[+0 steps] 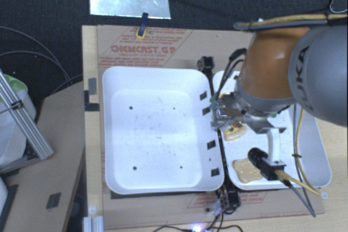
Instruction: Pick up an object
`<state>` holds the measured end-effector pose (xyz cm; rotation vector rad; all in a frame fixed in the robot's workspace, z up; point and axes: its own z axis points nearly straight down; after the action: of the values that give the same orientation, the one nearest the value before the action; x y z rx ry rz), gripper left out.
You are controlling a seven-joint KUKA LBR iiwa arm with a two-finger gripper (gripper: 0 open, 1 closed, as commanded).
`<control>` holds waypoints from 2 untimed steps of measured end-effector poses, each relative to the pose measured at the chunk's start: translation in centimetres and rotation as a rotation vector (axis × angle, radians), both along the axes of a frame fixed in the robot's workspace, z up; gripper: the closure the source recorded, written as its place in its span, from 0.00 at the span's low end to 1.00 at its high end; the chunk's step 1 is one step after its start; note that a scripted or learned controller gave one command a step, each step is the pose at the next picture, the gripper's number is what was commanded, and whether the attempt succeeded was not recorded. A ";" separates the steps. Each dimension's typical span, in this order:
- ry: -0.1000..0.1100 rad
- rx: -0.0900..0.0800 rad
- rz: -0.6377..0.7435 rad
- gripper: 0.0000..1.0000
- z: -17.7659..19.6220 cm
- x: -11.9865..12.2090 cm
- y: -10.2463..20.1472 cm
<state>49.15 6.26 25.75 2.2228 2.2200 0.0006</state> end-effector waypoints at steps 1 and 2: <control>-0.016 0.000 -0.001 1.00 11.8 -0.3 -4.2; -0.006 0.002 0.012 1.00 15.1 -0.4 2.4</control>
<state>48.71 8.68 40.90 2.2079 2.2313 0.0101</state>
